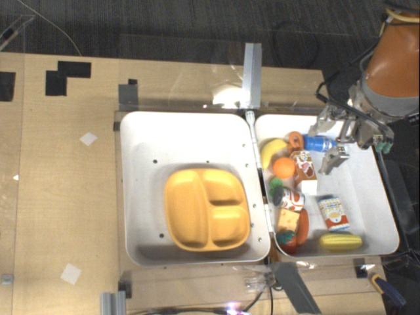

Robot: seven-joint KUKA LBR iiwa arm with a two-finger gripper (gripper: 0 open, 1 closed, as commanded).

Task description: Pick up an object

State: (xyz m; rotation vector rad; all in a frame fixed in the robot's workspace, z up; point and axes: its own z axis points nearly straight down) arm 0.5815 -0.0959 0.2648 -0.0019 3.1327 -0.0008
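Note:
My gripper hangs over the far part of the right bin, reaching in from the right. Its two fingers stand wide apart, so it is open. A small blue bottle lies in the gap between them, and neither finger visibly touches it. Just left of the bottle sit a small orange-red piece, a yellow banana, an orange and a red-and-white packet.
More items fill the right bin: a green piece, a small carton, a yellow corn-like piece and a red-and-yellow cluster. A yellow divided plate lies in the left bin.

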